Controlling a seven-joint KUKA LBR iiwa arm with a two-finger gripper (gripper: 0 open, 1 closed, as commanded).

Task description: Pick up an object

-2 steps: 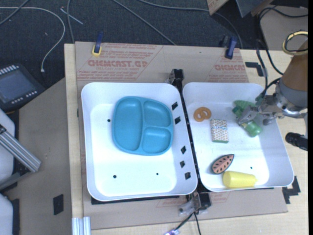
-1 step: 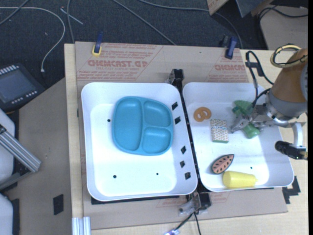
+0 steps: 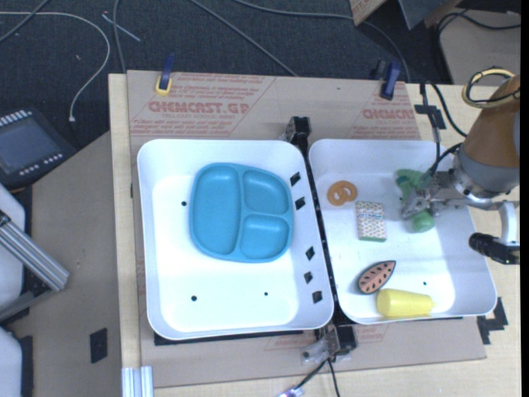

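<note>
The bench [image 3: 248,98] carries two white bins side by side, and the split looks deliberate: the left bin [image 3: 165,288] holds one large blue divided plate [image 3: 241,212], sitting toward its 12 o'clock half, while the right bin [image 3: 471,279] holds all the small loose pieces, within easy reach of the arm [image 3: 494,143], which comes in from 3 o'clock. The arm hangs low over the right bin's 2 o'clock corner, so the pick is evidently meant to happen there.

The gripper [image 3: 420,205] is down at a green toy [image 3: 411,182], which lies at about 1 o'clock in the right bin. Green shows both above and below the metal fingertips, so the toy seems to sit at or between them, but whether they have closed on it or merely straddle it cannot be told from this slant. My judgement is that the green toy is the chosen object and the grasp is unconfirmed.

Around it, from larger to smaller: a yellow block [image 3: 405,303] at 6 o'clock against the near wall, a speckled sponge [image 3: 371,221] near the bin's centre, a brown leaf-shaped piece [image 3: 376,276] just beside the yellow block at its 11 o'clock, and an orange ring [image 3: 341,193] at 10 o'clock. All lie apart from the green toy; the sponge is nearest, at the toy's 8 o'clock, yet leaves room. The bin's far wall is close and could crowd a lift.
</note>
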